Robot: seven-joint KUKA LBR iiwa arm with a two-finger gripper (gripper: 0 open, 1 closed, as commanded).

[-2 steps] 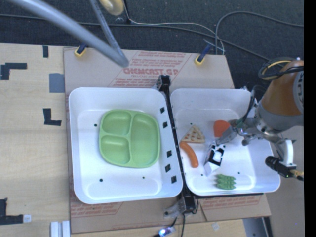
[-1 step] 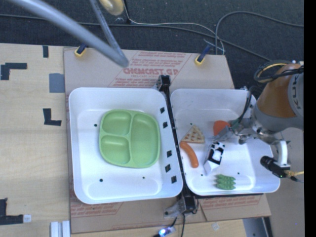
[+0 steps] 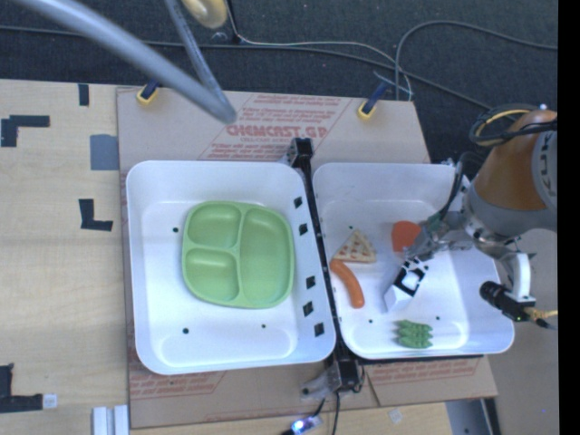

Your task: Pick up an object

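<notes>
Several toy foods lie in the right bin (image 3: 453, 184). A tan waffle wedge (image 3: 359, 246) sits near its left wall, with an orange sausage (image 3: 349, 284) just below it. An orange-red round piece (image 3: 404, 235) lies near the bin's middle, and a green pod-like piece (image 3: 413, 334) rests by the front wall. My gripper (image 3: 403, 284) reaches in from the right and hangs low over the bin floor. It is between the sausage and the green piece, below the round piece, and nothing shows in its grasp.
The left bin (image 3: 145, 243) holds a green divided plate (image 3: 238, 253). A black divider (image 3: 313, 243) separates the bins. The arm's orange band (image 3: 507, 170) and grey wrist overhang the right bin's right wall. Cables run behind the bins, and a grey pole (image 3: 127, 34) crosses the top left.
</notes>
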